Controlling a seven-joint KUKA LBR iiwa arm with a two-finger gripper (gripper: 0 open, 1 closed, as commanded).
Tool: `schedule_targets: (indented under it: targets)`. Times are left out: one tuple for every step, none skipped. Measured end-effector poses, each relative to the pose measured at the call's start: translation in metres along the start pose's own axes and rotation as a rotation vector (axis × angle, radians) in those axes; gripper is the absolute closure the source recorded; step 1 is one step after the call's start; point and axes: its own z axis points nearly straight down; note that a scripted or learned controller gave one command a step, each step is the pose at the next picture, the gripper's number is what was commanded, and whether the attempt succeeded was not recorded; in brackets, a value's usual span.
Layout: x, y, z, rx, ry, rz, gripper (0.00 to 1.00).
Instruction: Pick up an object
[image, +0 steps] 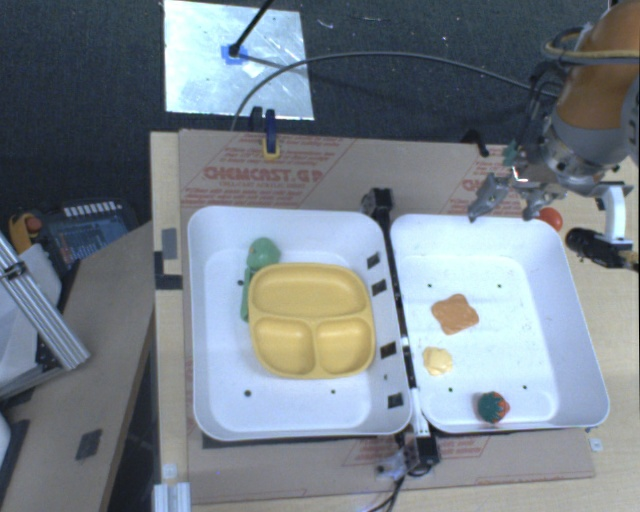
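Observation:
The right bin (560, 330) holds a flat orange-brown piece (455, 314), a small pale yellow piece (437, 360) and a round green and red object (491, 406) near its front edge. My gripper (508, 207) hangs over the back rim of the right bin, well behind these three. Its two fingers stand spread apart and open, with nothing between them. A small red-orange object (549, 215) sits just right of the fingers at the bin's back edge. In the left bin (215, 300) lies a yellow divided plate (310, 330) with a green object (260, 258) partly tucked behind it.
A black hinge strip (392, 310) runs between the two bins. A yellow and blue clamp (270, 135) sits behind the left bin on the brown board. A black cable (400, 62) arcs across the back, and grey equipment (85, 230) stands at the left.

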Motion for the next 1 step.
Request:
schedule_targets:
  targets:
    - [0.0004,0.002,-0.0078,-0.012,-0.002,-0.002,0.0]
